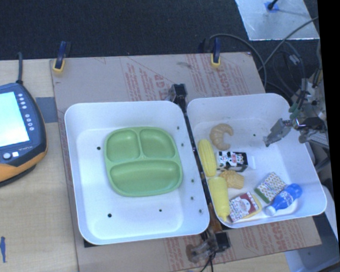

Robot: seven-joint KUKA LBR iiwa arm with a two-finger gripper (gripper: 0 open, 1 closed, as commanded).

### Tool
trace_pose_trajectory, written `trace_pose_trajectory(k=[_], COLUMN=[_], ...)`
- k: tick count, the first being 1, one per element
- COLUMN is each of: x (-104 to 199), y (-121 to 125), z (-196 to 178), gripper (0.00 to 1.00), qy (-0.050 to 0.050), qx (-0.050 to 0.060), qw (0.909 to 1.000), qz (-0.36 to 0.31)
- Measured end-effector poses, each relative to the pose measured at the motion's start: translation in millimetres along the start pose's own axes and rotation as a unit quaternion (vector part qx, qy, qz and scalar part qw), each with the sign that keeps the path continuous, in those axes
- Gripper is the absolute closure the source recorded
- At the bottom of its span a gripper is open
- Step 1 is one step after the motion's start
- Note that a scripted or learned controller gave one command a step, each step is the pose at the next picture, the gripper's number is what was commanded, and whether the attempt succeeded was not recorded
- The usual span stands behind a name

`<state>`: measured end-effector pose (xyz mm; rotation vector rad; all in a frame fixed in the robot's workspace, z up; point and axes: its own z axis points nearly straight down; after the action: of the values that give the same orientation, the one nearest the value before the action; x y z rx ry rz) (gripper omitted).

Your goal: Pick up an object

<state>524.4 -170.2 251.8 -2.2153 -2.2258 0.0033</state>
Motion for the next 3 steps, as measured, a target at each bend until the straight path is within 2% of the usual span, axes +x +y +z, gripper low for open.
trace_pose_trajectory(k=[1,2,3], x=[77.7,62.0,52.9], y=[-19.9,17.4,19.3], z=[42.9,141.9,127.3], gripper=[0.0,0.0,1.0], qy=[0.0,-0.002,-0.009], qx=[0.0,-0.008,-0.012], qw=[1.0,1.0,0.9999], qz=[-0.001,0.0,0.003])
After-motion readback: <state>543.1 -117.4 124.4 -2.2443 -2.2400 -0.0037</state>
